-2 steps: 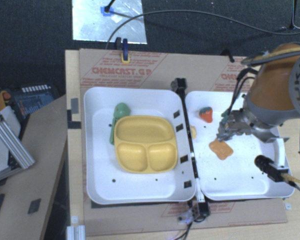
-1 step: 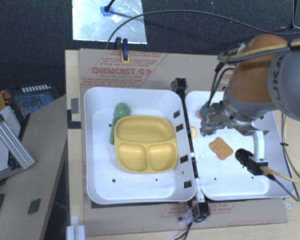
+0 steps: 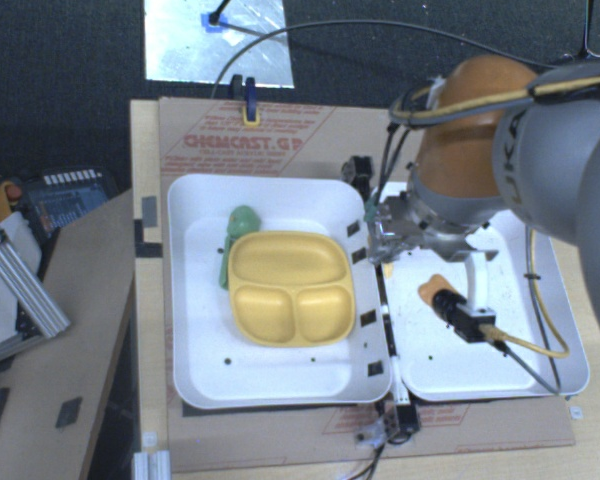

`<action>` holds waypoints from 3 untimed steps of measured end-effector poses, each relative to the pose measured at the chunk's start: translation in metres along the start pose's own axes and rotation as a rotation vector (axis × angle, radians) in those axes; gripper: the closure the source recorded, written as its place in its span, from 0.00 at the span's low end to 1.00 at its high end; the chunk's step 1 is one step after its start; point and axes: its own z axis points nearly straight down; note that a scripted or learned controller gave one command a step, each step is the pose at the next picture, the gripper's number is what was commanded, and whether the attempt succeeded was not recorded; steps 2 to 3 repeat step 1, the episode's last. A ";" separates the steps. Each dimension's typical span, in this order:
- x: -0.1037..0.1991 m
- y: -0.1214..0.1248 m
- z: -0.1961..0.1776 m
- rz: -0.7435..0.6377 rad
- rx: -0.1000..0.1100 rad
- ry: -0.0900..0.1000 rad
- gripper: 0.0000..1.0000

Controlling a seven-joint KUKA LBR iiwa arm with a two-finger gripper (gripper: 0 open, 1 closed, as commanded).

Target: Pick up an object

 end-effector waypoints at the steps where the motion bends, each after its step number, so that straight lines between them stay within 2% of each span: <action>1: 0.051 -0.004 0.008 0.000 0.003 0.000 1.00; 3: 0.051 -0.004 0.008 0.000 0.003 0.000 1.00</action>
